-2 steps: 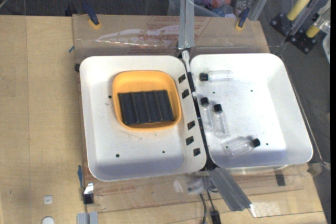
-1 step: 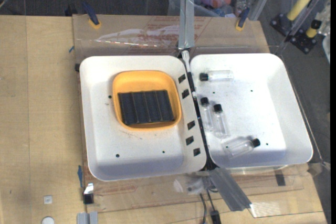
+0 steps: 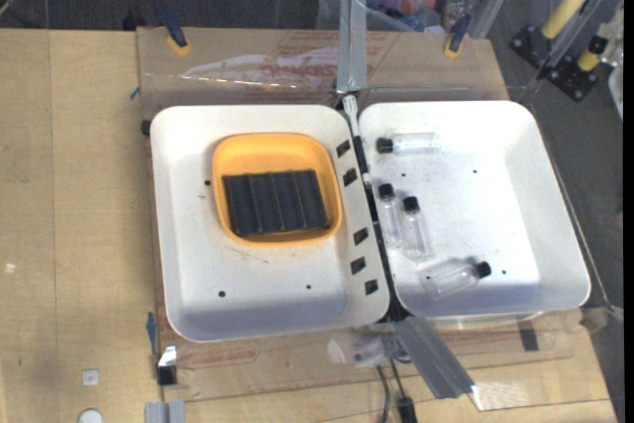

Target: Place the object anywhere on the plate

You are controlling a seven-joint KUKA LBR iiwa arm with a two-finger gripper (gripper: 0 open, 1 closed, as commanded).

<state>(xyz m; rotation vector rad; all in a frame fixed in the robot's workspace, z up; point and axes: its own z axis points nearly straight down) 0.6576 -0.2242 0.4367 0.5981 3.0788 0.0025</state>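
Wooden bench point(image 3: 69, 213) with two white bins: left bin point(image 3: 188, 297) has one orange plate point(image 3: 275, 148) carrying one dark ribbed block point(image 3: 275, 202). Right bin point(image 3: 515, 213) has four clear vials with black caps, like this vial point(image 3: 408, 144), well apart from the plate. Can't tell the claw's state.

cam: my single fixed view | looked down at a slant on my bench point(image 3: 69, 213) | framed both white bins point(image 3: 188, 302) whole | moderate distance
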